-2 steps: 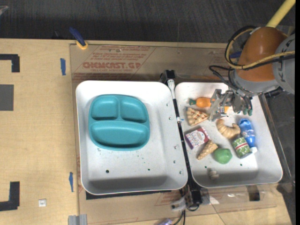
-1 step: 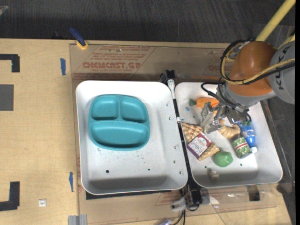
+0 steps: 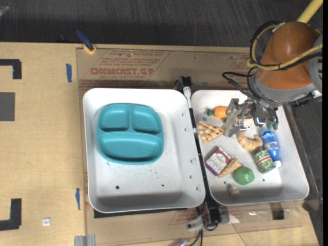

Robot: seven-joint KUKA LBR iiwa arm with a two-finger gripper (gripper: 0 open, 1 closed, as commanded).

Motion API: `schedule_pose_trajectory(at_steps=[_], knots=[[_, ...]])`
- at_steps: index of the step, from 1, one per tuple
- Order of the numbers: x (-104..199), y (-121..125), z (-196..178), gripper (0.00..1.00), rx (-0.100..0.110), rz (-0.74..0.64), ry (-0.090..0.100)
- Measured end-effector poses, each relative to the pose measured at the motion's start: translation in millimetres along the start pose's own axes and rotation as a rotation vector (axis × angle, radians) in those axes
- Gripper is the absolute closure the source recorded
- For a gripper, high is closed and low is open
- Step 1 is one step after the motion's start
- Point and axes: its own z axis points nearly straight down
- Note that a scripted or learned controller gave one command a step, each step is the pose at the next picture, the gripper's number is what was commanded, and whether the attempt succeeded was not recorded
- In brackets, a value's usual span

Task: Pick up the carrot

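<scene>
- Camera view: two shallow white bins are seen side by side on the bench; the left bin (image 3: 102, 188) bears a teal divided plate (image 3: 130, 132), lying flat in its upper half.
- The right bin (image 3: 294, 183) holds a scatter of toy foods, gathered mainly in its upper and middle part.
- The carrot (image 3: 220, 112) is noted near the far wall of the right bin, left of centre. It appears as a small, rounded orange piece with a touch of green at its left end; finer detail is too small to be made out.
- The gripper (image 3: 237, 124) is seen lowered into the right bin, just beside the carrot on its right and slightly nearer the camera. Its fingers appear spread, with nothing seen between them; the carrot is not gripped.
- Just below the carrot, a tan waffle-patterned piece (image 3: 210, 132) is recorded, close to the gripper's fingers.
- A croissant-like pastry (image 3: 250, 141) lies right of the gripper, with a blue bottle (image 3: 270, 143) and a green-and-red can (image 3: 264, 161) beyond it.
- Nearer the front, a small printed box (image 3: 218, 161) and a green rounded fruit (image 3: 244, 176) are noted, well apart from the carrot.
</scene>
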Motion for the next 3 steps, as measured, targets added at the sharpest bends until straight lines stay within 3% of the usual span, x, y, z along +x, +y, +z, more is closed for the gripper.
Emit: schedule_pose_trajectory(at_steps=[1, 2, 3], knots=[[1.2, -0.4, 1.9, 0.00, 0.000, 0.001, 0.004], [-48.1, -63.7, 72.0, 0.00, 0.001, -0.018, 0.010], [-54.2, -56.7, 94.1, 0.00, 0.009, 0.097, 0.027]])
